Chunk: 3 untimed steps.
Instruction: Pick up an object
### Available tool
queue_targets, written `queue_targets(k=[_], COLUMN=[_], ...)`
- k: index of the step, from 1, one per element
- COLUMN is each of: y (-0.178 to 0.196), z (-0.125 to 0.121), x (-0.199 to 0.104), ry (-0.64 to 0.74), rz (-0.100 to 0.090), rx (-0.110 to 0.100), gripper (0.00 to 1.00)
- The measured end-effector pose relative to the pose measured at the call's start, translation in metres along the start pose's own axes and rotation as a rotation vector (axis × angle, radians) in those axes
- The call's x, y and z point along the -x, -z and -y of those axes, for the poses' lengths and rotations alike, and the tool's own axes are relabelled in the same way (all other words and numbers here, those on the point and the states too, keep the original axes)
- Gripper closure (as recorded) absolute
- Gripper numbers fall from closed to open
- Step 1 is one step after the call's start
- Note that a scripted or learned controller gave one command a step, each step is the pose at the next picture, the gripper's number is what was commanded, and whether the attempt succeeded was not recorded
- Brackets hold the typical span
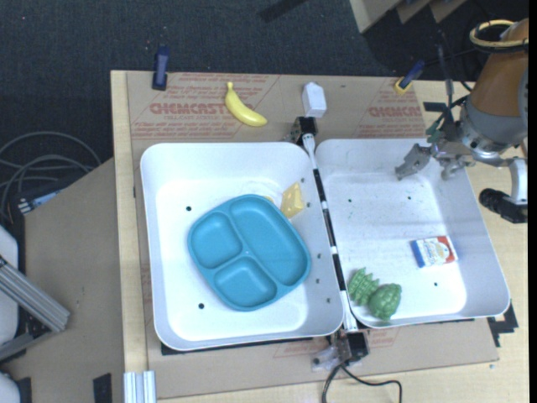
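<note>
A grey KUKA arm with an orange band reaches in from the right, its two-finger gripper (430,163) hanging over the far edge of the right bin (382,193) with nothing between its fingers. The fingers stand apart, one tip pointing left over the bin floor and the other nearer the arm.

In the right bin, a small red, white and blue packet (433,251) lies toward the near right, well apart from the gripper. A green pinecone-shaped toy (375,294) rests in the near left corner, against the bin's wall.

The left bin (164,191) holds a blue divided plate (247,251), three compartments facing up, filling much of its floor. A pale yellow scrap (292,199) sits just beside the plate's far right rim, close to the seam between the bins.

Beyond the bins, on the brown printed board (193,107), a yellow banana (242,107) lies near the far edge. A blue clip (160,67) stands at the board's far left corner, and a small white block (315,99) sits at the far end of the seam.
</note>
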State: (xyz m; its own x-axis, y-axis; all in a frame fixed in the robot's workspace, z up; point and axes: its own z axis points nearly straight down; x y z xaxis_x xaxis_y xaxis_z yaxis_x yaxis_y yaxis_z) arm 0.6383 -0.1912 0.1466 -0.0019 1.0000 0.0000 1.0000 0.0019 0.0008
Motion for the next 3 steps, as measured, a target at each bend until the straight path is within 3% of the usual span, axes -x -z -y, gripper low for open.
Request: queue_targets(k=[1, 2, 3], y=[-0.035, -0.049, -0.007], z=[0.087, -0.016, 0.034], x=[0.032, 0.028, 0.033], ry=[-0.002, 0.003, -0.002], rz=[-0.001, -0.006, 0.000], rx=[-0.002, 0.001, 0.000], gripper=[0.00, 0.00, 0.00])
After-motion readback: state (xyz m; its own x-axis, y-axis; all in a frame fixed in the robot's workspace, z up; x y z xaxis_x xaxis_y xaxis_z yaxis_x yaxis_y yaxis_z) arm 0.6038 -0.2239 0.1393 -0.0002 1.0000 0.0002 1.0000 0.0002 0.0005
